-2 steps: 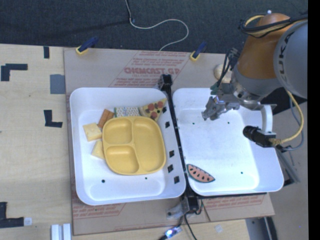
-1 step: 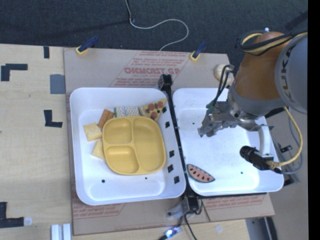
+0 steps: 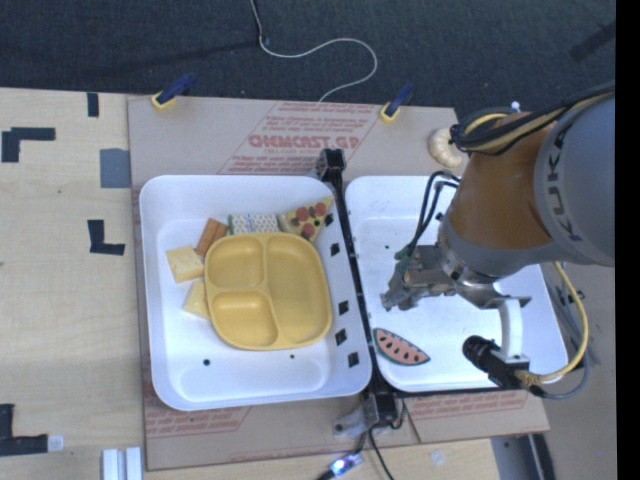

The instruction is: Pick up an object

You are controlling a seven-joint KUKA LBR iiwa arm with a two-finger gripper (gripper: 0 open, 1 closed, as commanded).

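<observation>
- I see the tool [image 3: 405,293] low over the right bin [image 3: 520,368], in its left half, near the dark divider [image 3: 345,268] where the two bins meet.
- From this slanted overhead view I cannot tell whether the tool is apart or together; it reads as a dark cluster under the wrist.
- The watermelon slice [image 3: 401,349] lies flat on the right bin's floor, just toward the near edge from the tool, close to the front left corner. I see a gap between it and the tool.
- The arm [image 3: 520,198] covers much of the right bin's far and right side; bare white floor shows around the slice and along the front rim.
- In the left bin [image 3: 160,298], a yellow divided plate [image 3: 268,290] takes up the middle.
- Small pieces crowd the plate's far and left edges: crackers [image 3: 186,264], a brown piece [image 3: 211,236], a pizza slice [image 3: 308,218].
- The left bin's front strip is bare white.
- Cardboard [image 3: 290,138] on the counter [image 3: 60,298] lies under both bins.
</observation>
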